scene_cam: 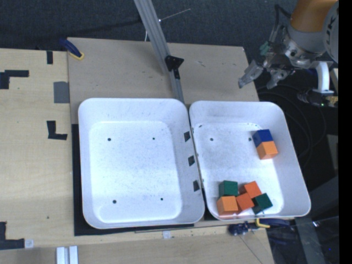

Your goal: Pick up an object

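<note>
Wooden bench (33, 164) under two white bins (88, 202); claw (261, 78) spread apart, ungrasping, above.

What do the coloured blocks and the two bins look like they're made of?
The blocks look like painted wood or hard plastic: flat, matte orange, green and blue faces with crisp edges; the picture can't settle which. The bins, such as the right bin, look like thin moulded white plastic: rounded corners, a rolled rim and a faintly speckled, low-sheen floor.

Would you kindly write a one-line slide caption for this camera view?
Open gripper hovers beyond the right bin, which holds blue, orange and green blocks; nothing grasped.
</note>
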`<state>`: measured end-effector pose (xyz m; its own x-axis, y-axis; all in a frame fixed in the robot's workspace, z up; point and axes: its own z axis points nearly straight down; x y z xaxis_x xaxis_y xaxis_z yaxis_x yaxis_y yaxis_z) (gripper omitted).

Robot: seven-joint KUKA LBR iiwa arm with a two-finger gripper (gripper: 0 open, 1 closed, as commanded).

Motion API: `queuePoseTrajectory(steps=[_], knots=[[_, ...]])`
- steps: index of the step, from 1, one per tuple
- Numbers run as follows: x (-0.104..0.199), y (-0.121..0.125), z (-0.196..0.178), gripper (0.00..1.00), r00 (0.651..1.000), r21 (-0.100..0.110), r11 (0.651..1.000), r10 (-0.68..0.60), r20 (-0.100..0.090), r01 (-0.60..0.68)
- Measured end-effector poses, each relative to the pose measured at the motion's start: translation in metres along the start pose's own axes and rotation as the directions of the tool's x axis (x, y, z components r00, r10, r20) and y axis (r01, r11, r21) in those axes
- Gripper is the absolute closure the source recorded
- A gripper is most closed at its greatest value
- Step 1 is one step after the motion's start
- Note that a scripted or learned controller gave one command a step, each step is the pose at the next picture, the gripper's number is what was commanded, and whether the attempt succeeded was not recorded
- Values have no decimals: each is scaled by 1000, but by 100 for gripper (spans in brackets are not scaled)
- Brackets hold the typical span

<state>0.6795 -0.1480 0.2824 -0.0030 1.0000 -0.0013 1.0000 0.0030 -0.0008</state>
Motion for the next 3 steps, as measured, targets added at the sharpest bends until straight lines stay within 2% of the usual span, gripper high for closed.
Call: queuePoseTrajectory(steps=[1, 2, 3], knots=[[0, 0, 0, 0, 1000, 1, 1000, 1, 1, -1], [-1, -7, 62, 0, 1000, 6, 1000, 1, 0, -1], [-3, -9, 106, 0, 1000, 5, 1000, 1, 0, -1]])
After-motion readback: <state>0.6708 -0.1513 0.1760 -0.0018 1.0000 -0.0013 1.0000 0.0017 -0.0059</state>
